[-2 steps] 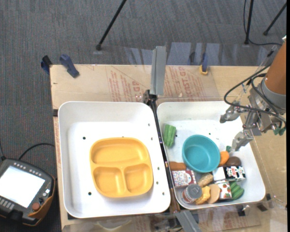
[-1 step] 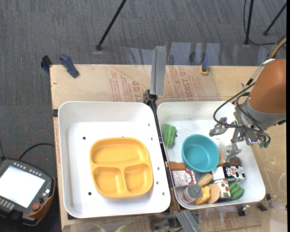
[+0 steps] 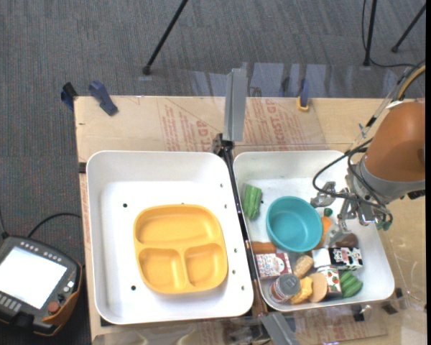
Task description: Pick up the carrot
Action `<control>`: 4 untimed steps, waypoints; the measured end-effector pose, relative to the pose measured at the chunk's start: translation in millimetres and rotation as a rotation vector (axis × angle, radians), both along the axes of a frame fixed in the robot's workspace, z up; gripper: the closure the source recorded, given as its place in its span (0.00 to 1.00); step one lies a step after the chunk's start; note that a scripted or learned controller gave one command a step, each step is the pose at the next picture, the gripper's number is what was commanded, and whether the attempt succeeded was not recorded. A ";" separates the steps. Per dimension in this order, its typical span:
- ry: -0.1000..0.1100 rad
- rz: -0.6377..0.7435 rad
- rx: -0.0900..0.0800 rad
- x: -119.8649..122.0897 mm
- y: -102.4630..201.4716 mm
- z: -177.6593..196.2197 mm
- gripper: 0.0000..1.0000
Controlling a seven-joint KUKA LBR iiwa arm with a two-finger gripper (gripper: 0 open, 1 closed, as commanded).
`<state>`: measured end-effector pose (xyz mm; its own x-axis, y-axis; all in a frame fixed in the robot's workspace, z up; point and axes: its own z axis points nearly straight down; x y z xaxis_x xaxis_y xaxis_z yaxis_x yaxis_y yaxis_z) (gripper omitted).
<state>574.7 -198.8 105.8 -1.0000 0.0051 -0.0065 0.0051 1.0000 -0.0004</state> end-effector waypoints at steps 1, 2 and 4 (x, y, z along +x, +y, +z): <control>-0.022 -0.090 -0.003 -5.9 15.5 -5.6 0.00; 0.002 -0.077 0.001 49.9 -10.7 -17.1 0.00; -0.004 0.280 -0.004 19.0 -12.8 108.8 1.00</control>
